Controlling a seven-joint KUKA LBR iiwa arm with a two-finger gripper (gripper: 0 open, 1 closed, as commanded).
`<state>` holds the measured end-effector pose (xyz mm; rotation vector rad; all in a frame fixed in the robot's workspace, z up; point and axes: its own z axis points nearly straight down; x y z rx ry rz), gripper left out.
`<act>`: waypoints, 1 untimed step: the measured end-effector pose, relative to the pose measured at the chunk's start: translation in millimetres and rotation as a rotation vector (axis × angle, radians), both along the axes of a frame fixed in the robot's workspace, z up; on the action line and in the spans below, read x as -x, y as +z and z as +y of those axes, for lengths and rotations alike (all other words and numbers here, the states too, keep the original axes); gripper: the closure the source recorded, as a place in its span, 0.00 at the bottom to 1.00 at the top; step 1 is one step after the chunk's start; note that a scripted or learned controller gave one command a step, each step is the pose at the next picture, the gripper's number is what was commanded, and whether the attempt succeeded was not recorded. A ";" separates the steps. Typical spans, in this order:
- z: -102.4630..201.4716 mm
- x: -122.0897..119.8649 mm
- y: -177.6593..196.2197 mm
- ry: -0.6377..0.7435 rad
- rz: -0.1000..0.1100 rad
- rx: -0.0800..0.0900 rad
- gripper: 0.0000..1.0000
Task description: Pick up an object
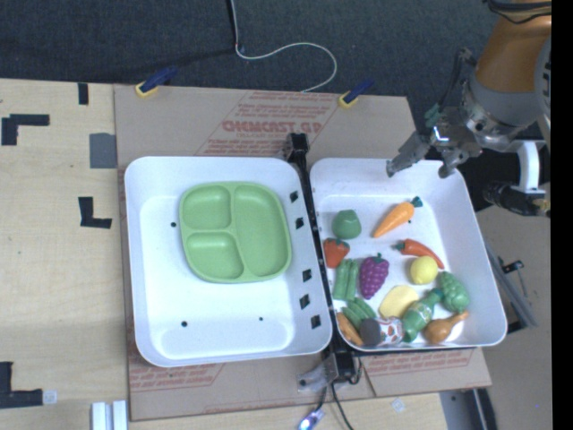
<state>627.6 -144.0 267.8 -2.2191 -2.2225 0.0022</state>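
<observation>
Toy vegetables (394, 285) fill the right bin (479, 240); the hand (419, 163) hovers above, spread wide, holding nothing.

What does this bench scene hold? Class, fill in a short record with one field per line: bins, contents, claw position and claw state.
left bin: holds a green divided plate
right bin: holds toy food, including a carrot, purple grapes, a lemon and broccoli
claw: above the right bin's far edge, fingers spread
claw state: open, nothing between the fingers
</observation>
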 end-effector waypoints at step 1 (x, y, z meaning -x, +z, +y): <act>78.0 51.6 -31.6 0.006 0.006 -0.004 0.00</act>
